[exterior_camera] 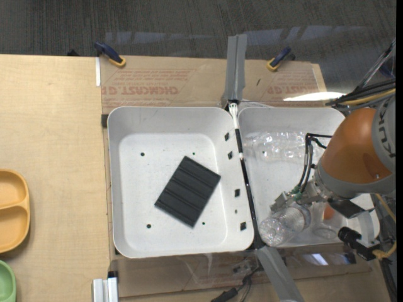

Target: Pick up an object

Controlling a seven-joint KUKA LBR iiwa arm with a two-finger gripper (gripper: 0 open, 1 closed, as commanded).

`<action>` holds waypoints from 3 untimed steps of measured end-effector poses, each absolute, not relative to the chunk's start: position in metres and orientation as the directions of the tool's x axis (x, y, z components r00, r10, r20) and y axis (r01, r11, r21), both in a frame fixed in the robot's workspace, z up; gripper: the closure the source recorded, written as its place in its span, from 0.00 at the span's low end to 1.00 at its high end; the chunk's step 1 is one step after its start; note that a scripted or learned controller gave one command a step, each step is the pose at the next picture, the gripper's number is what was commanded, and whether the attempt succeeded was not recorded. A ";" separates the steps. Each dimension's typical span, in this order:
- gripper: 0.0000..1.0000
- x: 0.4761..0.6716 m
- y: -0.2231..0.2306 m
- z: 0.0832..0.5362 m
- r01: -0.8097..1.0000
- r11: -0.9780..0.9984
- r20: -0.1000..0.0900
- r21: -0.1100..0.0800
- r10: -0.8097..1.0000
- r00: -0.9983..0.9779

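Note:
A black ribbed rectangular pad (187, 190) lies tilted in the middle of the left bin (126, 137). In the right bin (252, 121), a clear plastic bottle (280, 224) lies near the front left corner. Crumpled clear plastic (277, 145) rests toward the back. My gripper (291, 200) hangs low over the right bin, just above and behind the clear bottle, under the arm's orange band (352, 150). The arm hides the right part of this bin. A small orange patch (327, 211) peeks out beside the wrist.
A divider wall (242, 168) with black clips separates the two bins. Cardboard (164, 83) lies behind them, held by clamps. A yellow tray (12, 209) and a green dish (5, 285) sit at the wooden bench's left edge. Cables (362, 244) trail at the right.

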State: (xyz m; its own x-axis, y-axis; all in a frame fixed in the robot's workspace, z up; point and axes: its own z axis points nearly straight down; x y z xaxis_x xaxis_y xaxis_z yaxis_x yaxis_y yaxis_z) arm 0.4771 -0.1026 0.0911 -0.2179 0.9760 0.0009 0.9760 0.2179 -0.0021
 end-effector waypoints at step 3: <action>1.00 0.478 -0.104 0.108 0.977 0.212 0.000 -0.002 0.977 -0.212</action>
State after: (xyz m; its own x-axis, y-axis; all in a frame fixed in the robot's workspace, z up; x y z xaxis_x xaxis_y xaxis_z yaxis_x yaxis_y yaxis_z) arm 0.4781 -0.1041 0.1084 -0.2120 0.9773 -0.0004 0.9773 0.2120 -0.0019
